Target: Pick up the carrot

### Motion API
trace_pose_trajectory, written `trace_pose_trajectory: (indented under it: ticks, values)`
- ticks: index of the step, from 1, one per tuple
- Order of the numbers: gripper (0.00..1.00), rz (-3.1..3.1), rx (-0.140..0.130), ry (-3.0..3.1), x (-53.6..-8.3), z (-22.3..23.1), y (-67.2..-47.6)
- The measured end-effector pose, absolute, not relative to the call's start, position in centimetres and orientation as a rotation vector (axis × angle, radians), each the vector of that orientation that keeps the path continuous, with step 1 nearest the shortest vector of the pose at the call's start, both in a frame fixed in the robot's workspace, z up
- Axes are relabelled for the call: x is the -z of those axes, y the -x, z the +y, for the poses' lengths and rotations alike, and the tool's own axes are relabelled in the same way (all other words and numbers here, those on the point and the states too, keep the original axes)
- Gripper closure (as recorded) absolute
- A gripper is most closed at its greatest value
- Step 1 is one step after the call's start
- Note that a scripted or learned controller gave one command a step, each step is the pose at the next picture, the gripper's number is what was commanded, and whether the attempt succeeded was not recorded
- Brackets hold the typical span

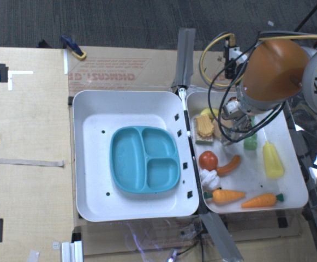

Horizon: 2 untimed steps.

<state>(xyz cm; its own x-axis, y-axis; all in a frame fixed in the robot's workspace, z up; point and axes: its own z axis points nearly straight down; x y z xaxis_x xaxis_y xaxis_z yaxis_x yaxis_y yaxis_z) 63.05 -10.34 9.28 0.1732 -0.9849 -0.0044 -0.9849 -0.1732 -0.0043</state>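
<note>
Tool (235, 125) seemingly hidden under arm (273, 72).

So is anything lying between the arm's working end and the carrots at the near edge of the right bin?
Yes. A sausage and a tomato lie between the gripper and the two carrots.

From my screen, the two carrots (227, 196) (262, 201) lie along the right bin's (295, 162) front wall, open from above. Just behind the left carrot I see a white piece (209, 178), a tomato (208, 160) and a sausage (228, 165) crowding it. The mid-floor between sausage and yellow bottle (272, 160) is bare. The arm (273, 72) overhangs the far end.
</note>
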Motion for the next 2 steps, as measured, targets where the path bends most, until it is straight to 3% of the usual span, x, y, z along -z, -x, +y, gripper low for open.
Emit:
trace_pose_trajectory:
  ticks: [1, 2]
  values:
    - [0.0, 2.017, -0.001, 2.402, -9.3, -10.4, -63.0]
    - [0.0, 1.987, -0.002, 2.429, -19.2, -8.3, -51.4]
